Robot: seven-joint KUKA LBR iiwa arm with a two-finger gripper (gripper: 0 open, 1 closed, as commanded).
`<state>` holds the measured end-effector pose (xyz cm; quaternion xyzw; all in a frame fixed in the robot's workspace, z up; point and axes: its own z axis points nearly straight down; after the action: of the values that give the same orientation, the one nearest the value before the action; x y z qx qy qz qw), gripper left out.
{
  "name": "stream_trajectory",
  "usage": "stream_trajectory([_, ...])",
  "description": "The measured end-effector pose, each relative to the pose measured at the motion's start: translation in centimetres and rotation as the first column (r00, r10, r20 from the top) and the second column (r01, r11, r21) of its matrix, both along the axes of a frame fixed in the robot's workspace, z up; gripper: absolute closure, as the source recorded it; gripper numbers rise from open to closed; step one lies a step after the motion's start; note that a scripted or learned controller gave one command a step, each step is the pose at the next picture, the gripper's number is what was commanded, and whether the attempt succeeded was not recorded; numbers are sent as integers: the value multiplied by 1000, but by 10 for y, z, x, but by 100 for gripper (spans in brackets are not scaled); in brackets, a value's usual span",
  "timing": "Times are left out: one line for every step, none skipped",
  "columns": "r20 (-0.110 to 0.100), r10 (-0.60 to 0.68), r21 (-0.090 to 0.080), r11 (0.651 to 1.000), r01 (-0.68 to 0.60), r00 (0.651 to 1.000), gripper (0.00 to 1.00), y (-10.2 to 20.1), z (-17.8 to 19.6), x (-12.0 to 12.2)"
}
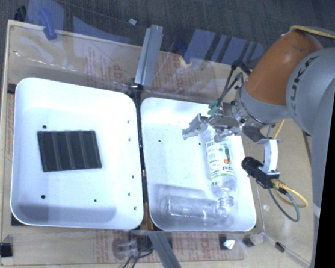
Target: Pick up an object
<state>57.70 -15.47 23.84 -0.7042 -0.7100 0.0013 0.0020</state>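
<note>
Two clear plastic bottles lie in the right bin (158, 159). One carries a white label with green and red print (218, 162) and lies lengthwise along the bin's right side, its cap toward the front. The other, unlabelled bottle (190, 207) lies crosswise along the front wall, and the two caps nearly meet at the front right corner. My gripper (206, 128) hangs low over the back of the right bin, right at the far end of the labelled bottle. The wrist and the orange band (279, 65) rise behind it.
A dark ribbed rectangular pad (69, 150) lies flat in the left bin (20, 197). A metal rail (148, 52) stands behind the divide between the bins. A black cable plug (259, 171) and a yellow cable hang off the arm by the right bin's right wall.
</note>
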Motion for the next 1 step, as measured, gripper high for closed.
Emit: stream_trajectory([3,177,0,984,-177,984,0,48,-29,4])
